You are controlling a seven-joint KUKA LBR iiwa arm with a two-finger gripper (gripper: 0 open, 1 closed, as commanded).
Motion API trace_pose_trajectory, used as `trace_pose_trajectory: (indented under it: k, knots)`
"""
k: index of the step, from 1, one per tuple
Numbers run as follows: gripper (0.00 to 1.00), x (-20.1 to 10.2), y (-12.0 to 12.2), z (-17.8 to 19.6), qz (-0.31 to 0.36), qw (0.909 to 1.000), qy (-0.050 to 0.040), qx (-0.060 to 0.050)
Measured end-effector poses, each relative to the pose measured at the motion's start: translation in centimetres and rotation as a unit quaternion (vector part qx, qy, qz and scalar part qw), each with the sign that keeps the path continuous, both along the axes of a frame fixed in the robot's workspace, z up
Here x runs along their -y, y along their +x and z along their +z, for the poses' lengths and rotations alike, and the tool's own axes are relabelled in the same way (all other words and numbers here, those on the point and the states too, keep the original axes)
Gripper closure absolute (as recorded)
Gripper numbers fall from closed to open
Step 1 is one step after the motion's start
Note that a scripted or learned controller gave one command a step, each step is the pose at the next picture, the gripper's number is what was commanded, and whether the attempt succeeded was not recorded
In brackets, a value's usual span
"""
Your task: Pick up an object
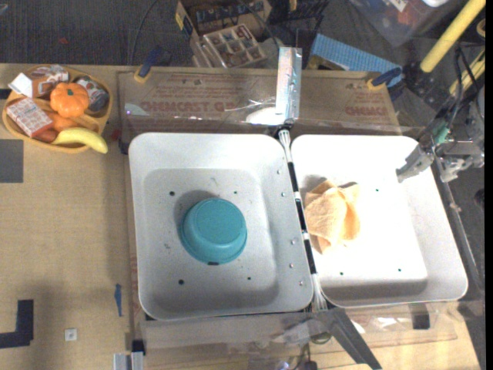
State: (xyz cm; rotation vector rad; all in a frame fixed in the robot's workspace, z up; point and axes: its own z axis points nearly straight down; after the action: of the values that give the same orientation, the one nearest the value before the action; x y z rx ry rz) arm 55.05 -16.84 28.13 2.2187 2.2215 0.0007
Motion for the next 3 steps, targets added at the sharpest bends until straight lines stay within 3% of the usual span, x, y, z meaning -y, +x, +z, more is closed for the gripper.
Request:
trace_pose_trajectory:
  k: [1,2,3]
  knots:
    - [0.0,-5.4,3.2,-10.6,-0.043,0.9991,0.0006,-0.001]
    - [1.0,-5.2,3.2,-9.6,-0.046,0.999,0.0003,0.001]
    - [1.0,-7.0,2.4,-9.1,-0.098,0.9952,0.001,-0.001]
